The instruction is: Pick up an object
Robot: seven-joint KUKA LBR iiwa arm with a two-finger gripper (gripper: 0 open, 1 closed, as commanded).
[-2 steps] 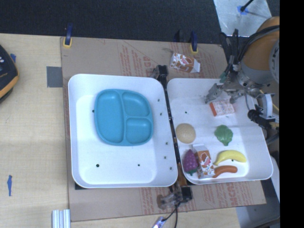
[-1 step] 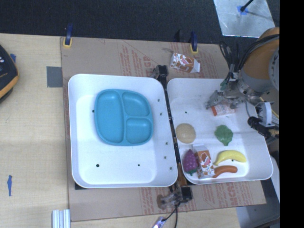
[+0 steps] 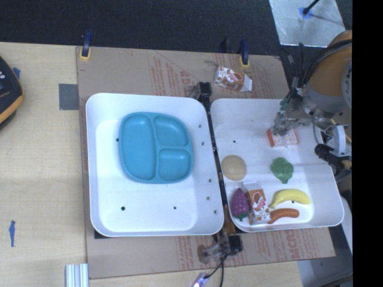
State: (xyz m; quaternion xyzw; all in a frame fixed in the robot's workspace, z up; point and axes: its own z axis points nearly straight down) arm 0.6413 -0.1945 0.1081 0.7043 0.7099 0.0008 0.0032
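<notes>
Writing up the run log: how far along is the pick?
Nothing looks lifted yet. The pincer is low in the right white bin, over the red-and-white packet. The yellow banana, green broccoli and tan bun lie untouched. Gripping and lifting remain.

Left bin (image 3: 102, 160): holds the divided plate (image 3: 156, 147), set toward its far side.
Right bin (image 3: 326, 211): just beside the left bin.
Far part: packet (image 3: 282, 138), under the gripper (image 3: 285, 122).
Middle: bun (image 3: 234, 167) left, broccoli (image 3: 281, 169) right.
Near edge: grapes (image 3: 240, 203), carton (image 3: 257, 204), sausage (image 3: 282, 214), banana (image 3: 291, 197) behind the sausage.
Beyond the bins: wrapper (image 3: 233, 79) on the cardboard (image 3: 143, 70).
</notes>
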